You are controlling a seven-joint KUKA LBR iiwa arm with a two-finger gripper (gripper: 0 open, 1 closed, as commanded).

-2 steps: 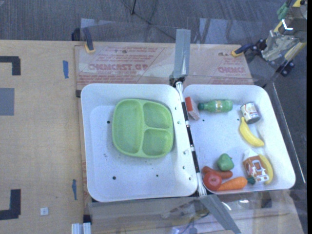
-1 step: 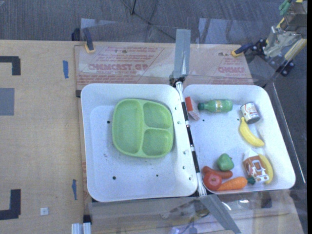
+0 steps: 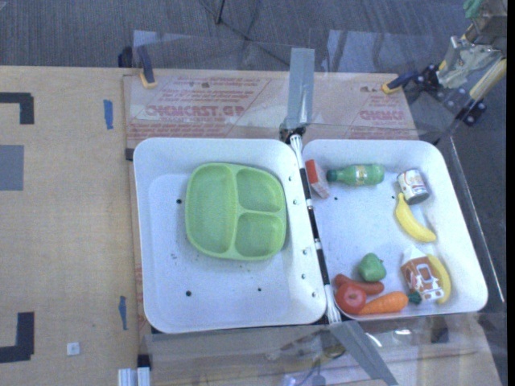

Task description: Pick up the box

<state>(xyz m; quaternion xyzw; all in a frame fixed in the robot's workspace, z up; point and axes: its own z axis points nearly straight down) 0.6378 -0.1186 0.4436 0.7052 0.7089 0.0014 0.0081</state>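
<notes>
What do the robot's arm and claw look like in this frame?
At the upper right, beyond the right bin, the claw appears as a cluster of pale silver-grey metal parts with yellow and green pieces and a few black fittings. It is blurred and cut by the frame edge, so markings, cables and finer shapes cannot be made out.

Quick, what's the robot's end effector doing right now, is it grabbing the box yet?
End effector: up at the far right corner, away from both bins, holding nothing; open or shut cannot be told. The box lies in the right bin.
</notes>
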